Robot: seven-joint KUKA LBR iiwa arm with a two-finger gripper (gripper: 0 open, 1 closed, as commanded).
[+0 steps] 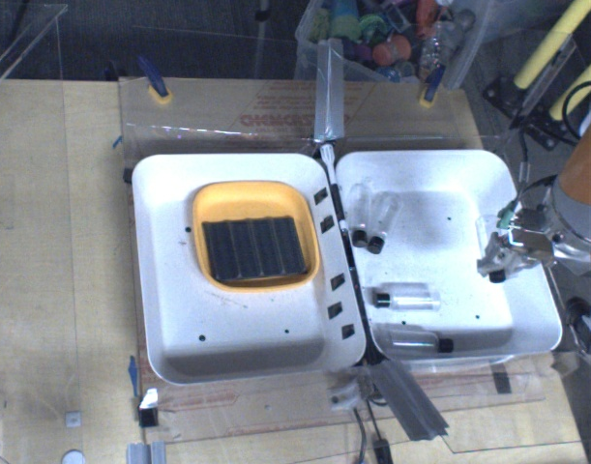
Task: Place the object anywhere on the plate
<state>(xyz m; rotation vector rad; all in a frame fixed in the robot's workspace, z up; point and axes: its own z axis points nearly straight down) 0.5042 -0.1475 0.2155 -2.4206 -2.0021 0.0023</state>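
Pale wooden counter [44, 259], two white bins [227, 356], yellow plate [251, 196] in the left bin, clear vials [406, 299] in the right, reddish unreadable print along the back edge, claw [498, 259] state unclear.

Two white bins sit side by side, the left bin [169, 327] and the right bin [488, 177]. One yellow plate [213, 206] lies in the left bin, bearing one dark ridged block [253, 248]. In the right bin I count four clear vials with black caps: two at the far left [370, 218], one in the middle [407, 299], and one nearest [416, 337].
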